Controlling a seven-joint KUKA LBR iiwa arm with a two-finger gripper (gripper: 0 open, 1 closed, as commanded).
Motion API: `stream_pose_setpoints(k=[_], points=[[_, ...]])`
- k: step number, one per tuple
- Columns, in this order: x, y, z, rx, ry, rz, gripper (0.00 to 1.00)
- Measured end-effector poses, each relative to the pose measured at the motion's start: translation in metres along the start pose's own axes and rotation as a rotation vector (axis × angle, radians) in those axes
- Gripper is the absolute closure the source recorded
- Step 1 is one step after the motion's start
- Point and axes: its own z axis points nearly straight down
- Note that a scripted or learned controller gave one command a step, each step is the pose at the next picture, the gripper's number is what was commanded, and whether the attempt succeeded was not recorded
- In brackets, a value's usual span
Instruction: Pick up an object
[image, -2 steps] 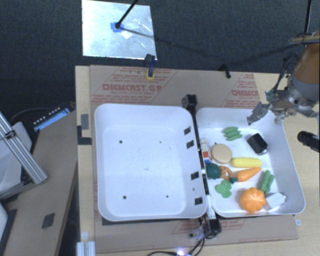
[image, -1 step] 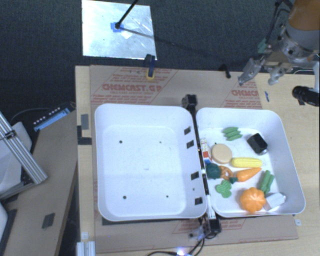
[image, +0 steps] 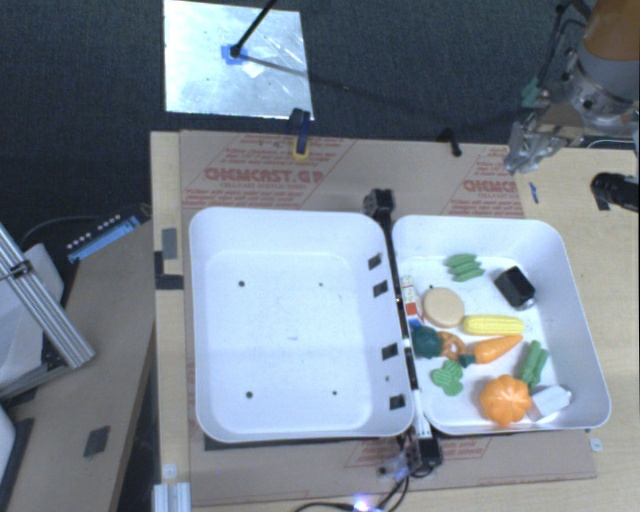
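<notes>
The right bin (image: 560, 250) holds several toy foods: a green pea pod (image: 464, 266), a black block (image: 515, 286), a tan round cookie (image: 443, 306), a yellow corn cob (image: 492, 325), an orange carrot (image: 494, 349), a teal piece (image: 426, 342), green broccoli (image: 448, 377), an orange pumpkin (image: 505, 398), a green vegetable (image: 532, 362) and a white piece (image: 550, 401). My gripper (image: 525, 150) hangs high at the upper right, beyond the right bin's far edge, with nothing seen between its fingers.
The left bin (image: 290, 320) lies beside the right one, with black clips (image: 385, 290) along the shared divider. Both rest on a cardboard sheet (image: 260, 175). A metal plate (image: 240, 60) lies at the back; an aluminium frame (image: 40, 300) stands at the left.
</notes>
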Motion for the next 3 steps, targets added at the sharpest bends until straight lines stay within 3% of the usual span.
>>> stream_pose_setpoints(k=[1,2,3], points=[[0.015,0.000,-0.125,-0.010,0.001,0.003,1.00],[0.008,-0.026,-0.188,-0.003,0.001,0.008,1.00],[0.019,-0.132,-0.161,0.007,0.004,0.009,1.00]])
